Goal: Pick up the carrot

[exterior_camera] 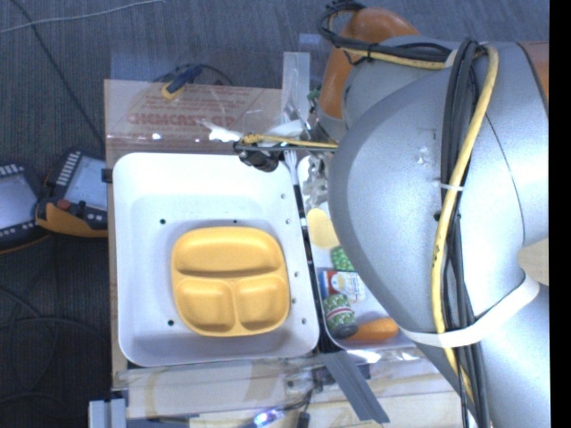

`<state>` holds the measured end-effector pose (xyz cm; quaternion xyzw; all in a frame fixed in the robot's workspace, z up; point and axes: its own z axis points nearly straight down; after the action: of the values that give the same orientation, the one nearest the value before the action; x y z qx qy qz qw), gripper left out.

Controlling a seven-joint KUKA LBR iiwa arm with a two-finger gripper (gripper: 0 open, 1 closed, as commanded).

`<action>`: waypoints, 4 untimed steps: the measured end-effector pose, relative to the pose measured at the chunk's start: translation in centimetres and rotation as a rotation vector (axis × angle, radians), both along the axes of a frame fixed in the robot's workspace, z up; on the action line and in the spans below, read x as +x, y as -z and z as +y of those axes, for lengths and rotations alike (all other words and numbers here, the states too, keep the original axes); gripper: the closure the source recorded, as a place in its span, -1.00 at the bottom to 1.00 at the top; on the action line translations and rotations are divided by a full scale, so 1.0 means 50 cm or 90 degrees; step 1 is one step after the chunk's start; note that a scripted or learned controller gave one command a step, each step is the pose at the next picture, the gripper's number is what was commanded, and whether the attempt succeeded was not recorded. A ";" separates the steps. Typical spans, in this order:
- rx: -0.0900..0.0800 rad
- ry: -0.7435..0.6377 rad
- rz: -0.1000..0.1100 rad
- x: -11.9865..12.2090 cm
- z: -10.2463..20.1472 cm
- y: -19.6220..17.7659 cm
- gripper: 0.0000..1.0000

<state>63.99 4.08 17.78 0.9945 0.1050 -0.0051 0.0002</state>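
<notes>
orange and smooth, the small plastic-looking toy carrot (373, 331) lies at the near edge of the right white bin (332, 341) beside a green-labelled can (340, 313), probably light, rigid and slippery, best pinched across its middle.

You see the arm (419, 203) as bulky, rounded grey shells with a smooth matte finish. An orange band (375, 27) caps its upper section. A yellow cable (446, 212) and black cables (460, 150) run along the casing, strapped by a white tie (452, 188).
</notes>
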 end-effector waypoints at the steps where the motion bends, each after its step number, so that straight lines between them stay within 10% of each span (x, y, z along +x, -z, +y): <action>1: -0.001 -0.010 -0.001 -0.002 0.124 -0.040 1.00; 2: -0.002 -0.005 -0.001 0.010 0.272 -0.017 1.00; 4: -0.003 -0.076 0.001 -0.005 0.044 -0.001 1.00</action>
<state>63.72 6.29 17.82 0.9865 0.1638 -0.0059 0.0032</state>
